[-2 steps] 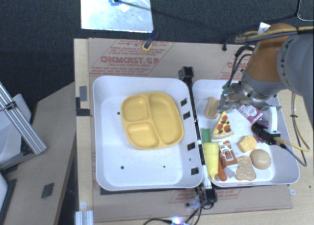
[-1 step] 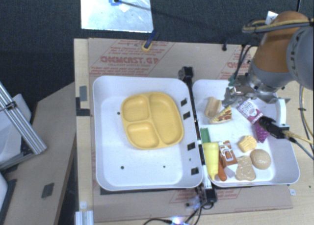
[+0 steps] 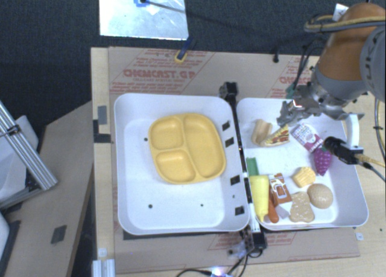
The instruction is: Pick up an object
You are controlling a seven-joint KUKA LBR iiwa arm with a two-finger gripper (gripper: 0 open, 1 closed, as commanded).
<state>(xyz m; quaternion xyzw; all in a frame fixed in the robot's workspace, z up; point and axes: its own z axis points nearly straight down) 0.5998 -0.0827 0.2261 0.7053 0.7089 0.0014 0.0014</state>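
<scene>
We see the arm (image 3: 347,52) reach in from the right, over the far part of the right bin (image 3: 353,206). Its tool (image 3: 291,113) hangs over the far left part of that bin, and we cannot tell whether it is wide or narrow. Just nearer to us than the tool lies a hot dog (image 3: 277,139), the closest thing to it. A tan roll (image 3: 260,131) lies just beside it on the left. To the right of the hot dog lies a pink packet (image 3: 306,136), and near that a bunch of purple grapes (image 3: 322,161).

The rest of the toy food lies in the near half of the same bin. A cheese wedge (image 3: 303,177) sits just beside a round brown bun (image 3: 320,196), and a pale cookie (image 3: 301,210) touches the bun on its near left side. Along the bin's left wall we find a green piece (image 3: 251,165) and, nearer to us, a yellow piece (image 3: 259,192). Between the yellow piece and the cookie lie a red and white carton (image 3: 280,186) and an orange carrot (image 3: 273,214), close together.

The left bin (image 3: 129,212) holds a yellow tray (image 3: 184,148) with three compartments, lying at a slant near the bin's middle. Both bins stand side by side on a cardboard sheet (image 3: 157,73) with red print, which lies on the desk (image 3: 99,82).
</scene>
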